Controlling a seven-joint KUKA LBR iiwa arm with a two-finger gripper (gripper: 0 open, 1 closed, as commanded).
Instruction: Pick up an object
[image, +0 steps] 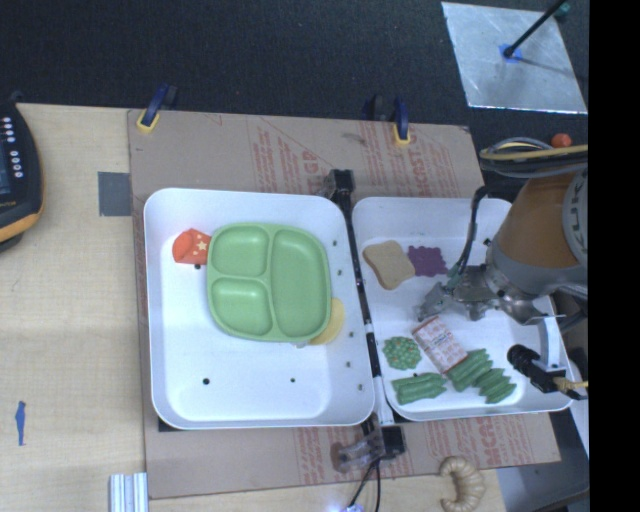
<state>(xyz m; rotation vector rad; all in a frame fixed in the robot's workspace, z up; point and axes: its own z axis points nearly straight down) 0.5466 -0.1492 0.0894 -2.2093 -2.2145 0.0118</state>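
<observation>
The arm (535, 235) comes in from the right over the right-hand bin (520, 405), its orange band above a grey wrist. The gripper (450, 298) sits low at the middle of that bin, just above a small pink-and-white packet (440, 344); from where I stand I can't tell whether it is open or closed, and nothing is visibly in its hold.

Scattered in the same bin are a tan slice of toy bread (388, 264) near the back left, a purple bunch of grapes (428, 260) just beside it, a round green vegetable piece (402, 352) left of the packet, and green bean pods (418, 387) and more pods (482, 374) along the front.

The left-hand bin (250, 395) holds a green divided plate (268, 282), upside down or not I can't say, with a yellow piece (332, 322) peeking out at its right edge and a red item with a star (190, 246) touching its left edge.

Both bins rest on a cardboard sheet (300, 150) clamped to the wooden tabletop (60, 330).
</observation>
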